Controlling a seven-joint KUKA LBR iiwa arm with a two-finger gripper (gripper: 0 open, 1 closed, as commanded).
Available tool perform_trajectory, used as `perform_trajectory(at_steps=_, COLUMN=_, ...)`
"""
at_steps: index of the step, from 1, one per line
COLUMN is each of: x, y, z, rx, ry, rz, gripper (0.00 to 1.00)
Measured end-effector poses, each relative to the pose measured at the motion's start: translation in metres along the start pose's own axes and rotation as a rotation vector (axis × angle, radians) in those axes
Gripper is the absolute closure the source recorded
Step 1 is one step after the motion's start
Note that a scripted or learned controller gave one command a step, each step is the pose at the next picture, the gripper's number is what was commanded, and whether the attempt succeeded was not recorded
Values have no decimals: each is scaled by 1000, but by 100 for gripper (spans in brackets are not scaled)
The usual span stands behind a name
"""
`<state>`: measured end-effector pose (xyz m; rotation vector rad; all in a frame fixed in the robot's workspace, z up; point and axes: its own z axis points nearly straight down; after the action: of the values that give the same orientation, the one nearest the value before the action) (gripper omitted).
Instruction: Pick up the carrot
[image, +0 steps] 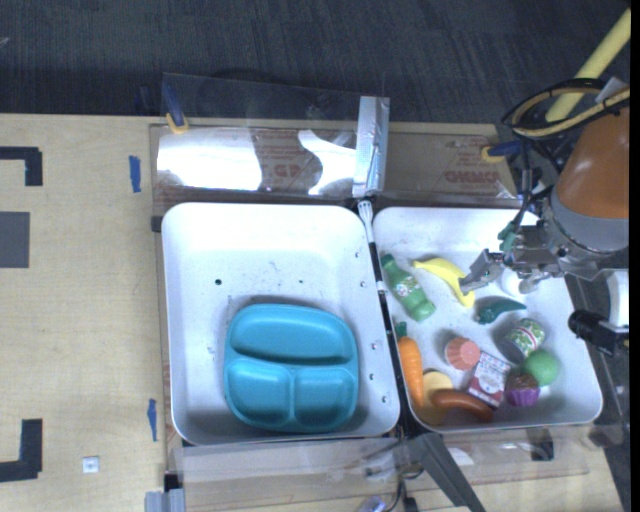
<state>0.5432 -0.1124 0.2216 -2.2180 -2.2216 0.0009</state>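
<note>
The pincer (497, 268) is hanging over the upper part of the right bin (585, 405), its metal fingers (482, 270) standing apart with nothing between them, just right of a yellow banana (443, 274) and above a dark teal piece (497, 309). The arm (598, 175) is reaching in from the right edge, yellow and black cables looping above it. A green bottle (407, 288) is lying left of the banana. The carrot (411, 368) is lying lengthwise along the right bin's left wall, well below and left of the pincer, untouched. Beside it are crowding a salmon-coloured round piece (461, 353), a sausage (458, 401), a red-and-white packet (489, 375), a labelled can (523, 337), a green ball (542, 367) and a purple piece (522, 390). A blue divided tray (292, 367) is sitting in the left bin (200, 250).
</note>
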Motion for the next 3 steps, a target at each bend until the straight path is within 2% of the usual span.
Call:
perform_trajectory(at_steps=1, x=51, y=-43, z=39, rx=2, ry=0, rz=-61, gripper=0)
perform_trajectory(at_steps=2, x=71, y=-64, z=38, rx=1, ry=0, rz=-352, gripper=0)
perform_trajectory(at_steps=3, x=87, y=-63, z=37, rx=-1, ry=-1, rz=-1030, gripper=0)
